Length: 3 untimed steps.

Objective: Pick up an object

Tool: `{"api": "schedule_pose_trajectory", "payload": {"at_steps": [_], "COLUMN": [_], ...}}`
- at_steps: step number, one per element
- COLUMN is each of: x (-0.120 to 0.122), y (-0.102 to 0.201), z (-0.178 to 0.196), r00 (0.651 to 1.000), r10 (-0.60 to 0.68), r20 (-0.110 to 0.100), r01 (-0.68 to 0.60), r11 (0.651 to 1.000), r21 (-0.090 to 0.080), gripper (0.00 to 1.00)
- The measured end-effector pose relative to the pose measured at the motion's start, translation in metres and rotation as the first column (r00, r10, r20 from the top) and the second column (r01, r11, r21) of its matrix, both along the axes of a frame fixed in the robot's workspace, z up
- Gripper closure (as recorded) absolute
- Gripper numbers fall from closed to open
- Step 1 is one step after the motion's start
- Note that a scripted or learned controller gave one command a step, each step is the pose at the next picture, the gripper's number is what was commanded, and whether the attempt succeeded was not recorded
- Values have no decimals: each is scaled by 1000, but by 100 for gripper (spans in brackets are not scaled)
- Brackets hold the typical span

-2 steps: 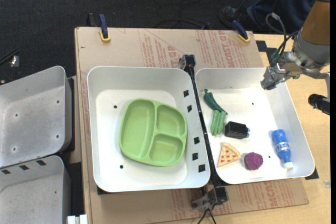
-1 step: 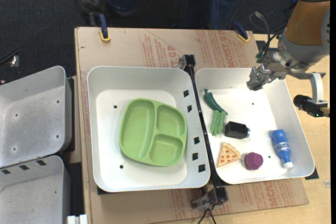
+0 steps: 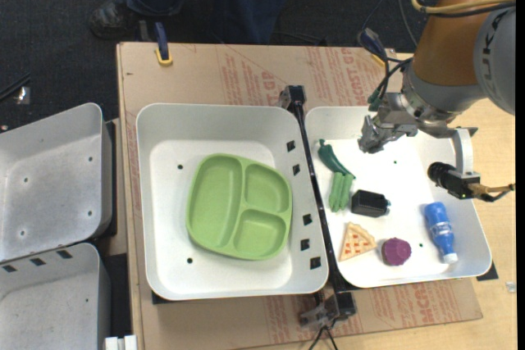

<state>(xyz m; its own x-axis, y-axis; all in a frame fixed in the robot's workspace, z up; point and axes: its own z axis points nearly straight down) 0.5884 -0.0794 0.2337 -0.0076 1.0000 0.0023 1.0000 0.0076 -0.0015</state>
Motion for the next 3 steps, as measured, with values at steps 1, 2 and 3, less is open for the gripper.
{"api": "schedule_pose_trajectory", "payload": {"at_steps": [1, 2, 3], "x": [-18, -28, -45], "y": [56, 110, 155], "z": [-9, -17, -8], "r00": [1000, 1000, 1000], "r10": [0, 0, 0], "r20": [-2, -1, 0], "r01": [0, 0, 0], "r11": [1000, 1000, 1000], "r21": [0, -1, 0], "gripper": [100, 100, 100]}}
